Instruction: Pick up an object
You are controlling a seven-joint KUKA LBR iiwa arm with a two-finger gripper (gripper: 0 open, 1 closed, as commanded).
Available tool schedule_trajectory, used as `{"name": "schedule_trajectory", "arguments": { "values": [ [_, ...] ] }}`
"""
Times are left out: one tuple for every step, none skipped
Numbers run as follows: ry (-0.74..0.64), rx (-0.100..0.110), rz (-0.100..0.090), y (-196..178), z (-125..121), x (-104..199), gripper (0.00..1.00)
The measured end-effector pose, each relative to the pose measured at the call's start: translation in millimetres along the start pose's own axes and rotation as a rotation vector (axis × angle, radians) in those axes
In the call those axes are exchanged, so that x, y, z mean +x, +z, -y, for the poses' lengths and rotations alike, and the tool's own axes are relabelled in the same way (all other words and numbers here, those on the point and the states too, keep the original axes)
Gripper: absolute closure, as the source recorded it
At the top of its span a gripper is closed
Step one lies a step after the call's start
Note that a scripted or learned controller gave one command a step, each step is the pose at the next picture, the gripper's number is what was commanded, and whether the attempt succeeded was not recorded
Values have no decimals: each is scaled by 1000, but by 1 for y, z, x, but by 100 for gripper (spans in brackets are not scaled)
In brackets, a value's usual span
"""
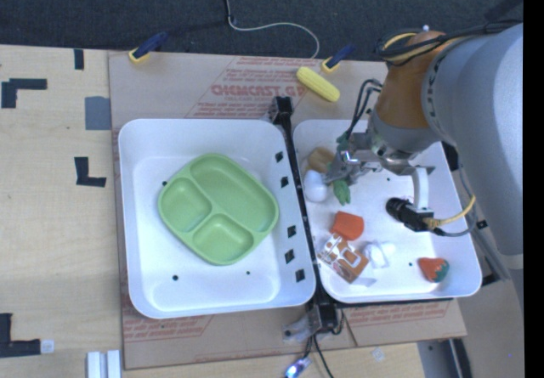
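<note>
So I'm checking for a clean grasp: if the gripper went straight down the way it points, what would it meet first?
Most likely the small green object right below the gripper in the right bin, with the white egg-like piece close beside it. Depth is hard to judge from this slanted view.

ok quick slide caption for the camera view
KUKA arm's gripper low in right bin among small objects; green divided plate in left bin.

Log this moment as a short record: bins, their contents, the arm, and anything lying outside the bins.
left bin: green divided plate
right bin: white egg-like object, orange piece, red-and-white packet, strawberry-like toy, small green item
arm: reaches in from the right
pincer: low over the right bin's upper left, beside the green item
outside bins: yellow corn toy on the cardboard
</note>
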State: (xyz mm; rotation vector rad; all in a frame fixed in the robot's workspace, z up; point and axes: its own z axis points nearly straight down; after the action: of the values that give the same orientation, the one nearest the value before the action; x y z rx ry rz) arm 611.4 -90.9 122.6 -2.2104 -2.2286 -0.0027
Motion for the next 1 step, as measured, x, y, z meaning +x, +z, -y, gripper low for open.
{"name": "schedule_trajectory", "arguments": {
  "values": [
    [1,-17,1,-177,42,55,100]
  ]
}}
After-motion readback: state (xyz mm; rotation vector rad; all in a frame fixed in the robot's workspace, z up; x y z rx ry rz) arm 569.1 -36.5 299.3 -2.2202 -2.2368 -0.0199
